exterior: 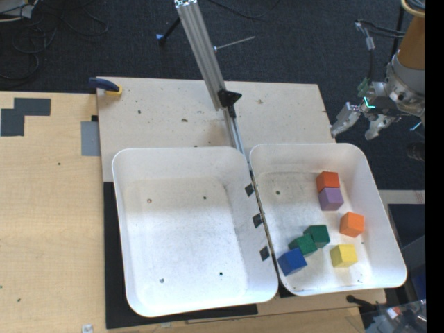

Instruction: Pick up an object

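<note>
Blocks lie scattered in the right bin [374, 179], seven by my count. An orange block [328, 180] sits toward the far side, touching a purple block [331, 198] just in front of it. A second orange block [352, 223] lies near the bin's right wall, with a yellow block [343, 255] a little nearer the camera. Toward the middle, a green block [319, 235] touches a second green block [302, 244], and a blue block [292, 261] sits just beside them at the near left, close to the wall shared with the other bin.

The left bin [139, 165] stands alongside, its floor speckled with small dark marks. Small black clips run along the seam between the two bins. A slanted metal rail [201, 44] rises from the table [166, 109] behind the bins, ending at a black bracket near where they meet. A blue and yellow clamp [105, 85] rests at the table's far left corner, and loose cables lie on the dark floor beyond.

The end effector [361, 123] hangs beyond the right bin's far right corner, outside the rim and well apart from every block; the nearest is the far orange one. Its fingers look spread with nothing between them, though at this size that is hard to be sure of. Nothing stands between it and the blocks.
</note>
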Tool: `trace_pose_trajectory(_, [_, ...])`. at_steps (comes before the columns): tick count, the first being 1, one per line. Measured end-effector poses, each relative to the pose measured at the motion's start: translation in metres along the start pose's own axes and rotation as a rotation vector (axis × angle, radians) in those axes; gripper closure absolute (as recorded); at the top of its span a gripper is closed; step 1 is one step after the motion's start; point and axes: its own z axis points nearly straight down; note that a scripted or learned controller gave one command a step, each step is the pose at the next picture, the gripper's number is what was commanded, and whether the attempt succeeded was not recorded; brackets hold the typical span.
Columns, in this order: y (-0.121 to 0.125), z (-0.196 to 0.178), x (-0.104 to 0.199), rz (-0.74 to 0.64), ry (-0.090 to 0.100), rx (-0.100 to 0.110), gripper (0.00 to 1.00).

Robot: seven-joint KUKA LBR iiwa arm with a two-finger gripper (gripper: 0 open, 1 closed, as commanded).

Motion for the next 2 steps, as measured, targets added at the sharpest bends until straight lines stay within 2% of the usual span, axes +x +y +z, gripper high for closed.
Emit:
trace_pose_trajectory(1, [0.001,-0.003,0.001,-0.004,-0.002,-0.004,0.00])
trace_pose_trajectory(2, [-0.001,0.041,0.002,-0.001,-0.001,-0.001,0.00])
